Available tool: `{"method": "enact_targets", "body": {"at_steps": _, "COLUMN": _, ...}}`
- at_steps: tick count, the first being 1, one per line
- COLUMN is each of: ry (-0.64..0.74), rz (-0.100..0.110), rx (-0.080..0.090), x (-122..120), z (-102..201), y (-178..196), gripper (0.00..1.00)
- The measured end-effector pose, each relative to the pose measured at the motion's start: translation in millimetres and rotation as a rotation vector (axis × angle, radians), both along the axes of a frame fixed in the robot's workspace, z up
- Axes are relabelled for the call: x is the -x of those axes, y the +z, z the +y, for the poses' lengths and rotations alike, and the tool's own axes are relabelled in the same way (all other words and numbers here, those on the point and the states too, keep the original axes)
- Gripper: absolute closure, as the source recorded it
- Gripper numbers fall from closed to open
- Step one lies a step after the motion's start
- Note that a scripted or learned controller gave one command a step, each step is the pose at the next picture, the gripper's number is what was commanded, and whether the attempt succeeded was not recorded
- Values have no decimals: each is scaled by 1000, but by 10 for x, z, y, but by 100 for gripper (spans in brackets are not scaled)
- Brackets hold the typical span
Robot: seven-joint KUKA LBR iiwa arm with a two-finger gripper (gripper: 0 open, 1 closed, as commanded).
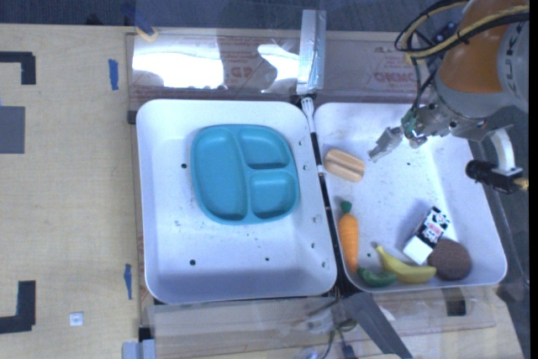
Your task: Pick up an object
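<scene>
1. Bun lies at the right bin's left wall, nearest the gripper, which hovers just beside it; we cannot tell the jaw state.
2. Risk: we judge a descent may hit the wall or roll the bun away.
3. Carrot, banana, carton crowd the near edge; a multi-object snag seems likely.

arm cut off at right edge
</scene>
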State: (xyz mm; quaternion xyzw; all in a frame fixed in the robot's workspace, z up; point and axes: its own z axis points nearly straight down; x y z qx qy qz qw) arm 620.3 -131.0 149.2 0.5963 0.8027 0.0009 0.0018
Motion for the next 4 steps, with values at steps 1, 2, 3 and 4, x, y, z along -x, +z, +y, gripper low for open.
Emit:
{"method": "enact_targets", "body": {"at_steps": 1, "ry": -90, "rz": 10, "rx": -1, "x": 1181, "z": -207, "y": -458, "gripper": 0}}
{"method": "enact_targets", "body": {"at_steps": 2, "ry": 110, "rz": 0, "rx": 0, "x": 354, "z": 143, "y": -418, "gripper": 0}}
{"method": "enact_targets", "body": {"at_steps": 3, "ry": 187, "rz": -4, "rx": 2, "x": -6, "z": 54, "y": -43, "gripper": 0}}
{"method": "enact_targets", "body": {"at_steps": 4, "ry": 40, "rz": 1, "rx": 1, "x": -352, "z": -13, "y": -402, "gripper": 0}}
